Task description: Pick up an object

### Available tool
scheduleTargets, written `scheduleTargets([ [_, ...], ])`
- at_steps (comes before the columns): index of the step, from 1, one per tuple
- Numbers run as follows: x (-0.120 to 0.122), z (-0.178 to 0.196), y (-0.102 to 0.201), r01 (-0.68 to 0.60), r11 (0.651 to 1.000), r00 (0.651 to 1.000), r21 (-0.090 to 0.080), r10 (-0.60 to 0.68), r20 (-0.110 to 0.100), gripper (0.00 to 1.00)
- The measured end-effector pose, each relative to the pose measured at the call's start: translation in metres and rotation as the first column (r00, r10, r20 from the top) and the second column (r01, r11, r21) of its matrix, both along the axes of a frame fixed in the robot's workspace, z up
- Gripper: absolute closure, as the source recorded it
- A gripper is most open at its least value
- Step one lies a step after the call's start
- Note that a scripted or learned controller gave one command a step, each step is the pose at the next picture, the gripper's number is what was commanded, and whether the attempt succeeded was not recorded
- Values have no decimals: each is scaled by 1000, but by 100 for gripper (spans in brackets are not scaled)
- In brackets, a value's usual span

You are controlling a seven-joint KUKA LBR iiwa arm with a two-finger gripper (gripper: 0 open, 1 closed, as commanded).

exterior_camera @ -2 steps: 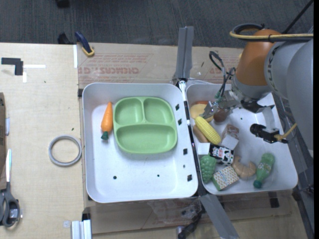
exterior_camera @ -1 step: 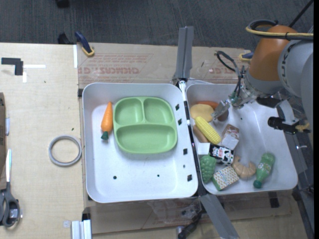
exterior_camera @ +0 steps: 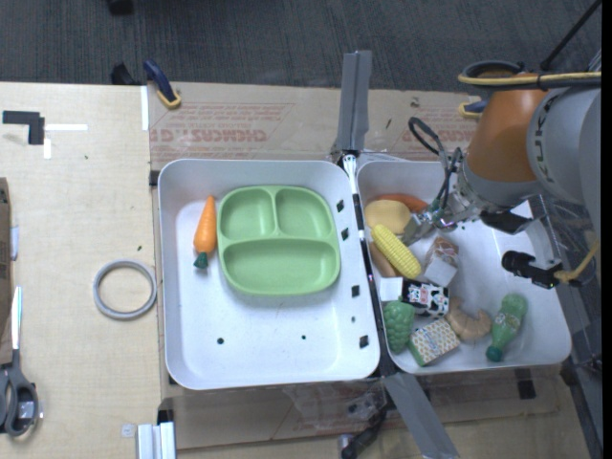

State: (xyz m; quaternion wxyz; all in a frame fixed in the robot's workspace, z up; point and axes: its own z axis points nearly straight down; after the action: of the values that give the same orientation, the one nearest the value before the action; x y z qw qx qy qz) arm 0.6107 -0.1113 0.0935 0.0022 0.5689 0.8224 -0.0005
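Two shallow white bins sit side by side across the middle of the frame. The left bin holds a green divided tray in its upper half, three compartments with nothing in them, and an orange toy carrot just beside the tray's left edge, standing nearly vertical in the picture with its green tip at the bottom. The right bin is the crowded one: a yellow corn cob lies near its left wall, its long axis running on a diagonal from upper left to lower right, with a rounded yellow and orange piece just above it. Below the corn come a small black-and-white carton, a green lumpy toy, a tan waffle-patterned block, a brownish bread-like piece and a green bottle tilted toward the lower right corner. The gripper reaches in from the upper right and hangs low over the bin, just right of the corn's upper end (whether its fingers are apart or closed I cannot tell from here). On the bench at left lie a grey ring and scissors.
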Motion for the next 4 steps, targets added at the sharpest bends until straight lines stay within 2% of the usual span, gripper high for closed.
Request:
scheduleTargets([
  [1,-13,-1,-2,15,1000,1000,3,-15,-3,0],
  [2,-12,8,-3,19,1000,1000,2,-19,0,100],
  [3,-12,8,-3,18,1000,1000,2,-18,-1,0],
  [4,45,0,7,203,979,979,2,-203,-1,0],
])
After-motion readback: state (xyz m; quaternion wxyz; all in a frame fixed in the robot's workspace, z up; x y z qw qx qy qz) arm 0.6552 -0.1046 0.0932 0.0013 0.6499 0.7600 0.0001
